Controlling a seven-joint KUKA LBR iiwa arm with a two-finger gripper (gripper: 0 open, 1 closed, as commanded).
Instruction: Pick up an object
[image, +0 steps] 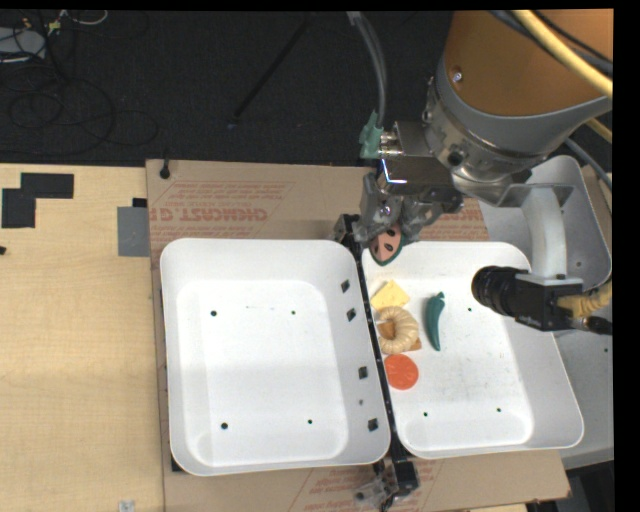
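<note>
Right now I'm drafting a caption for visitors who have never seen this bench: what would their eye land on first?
First, the big grey arm with its orange band looming in from the upper right, its gripper over the far edge of the right bin. Next, the bright cluster against that bin's left wall: a yellow piece, a tan ring, an orange-red disc and a green pepper.

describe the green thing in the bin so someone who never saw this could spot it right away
Start at the right-hand white bin. Near its left wall sits a small cluster: a yellow piece, a tan ring and an orange-red disc. The green thing lies just right of them, the only slim, curved, dark teal item.
</note>
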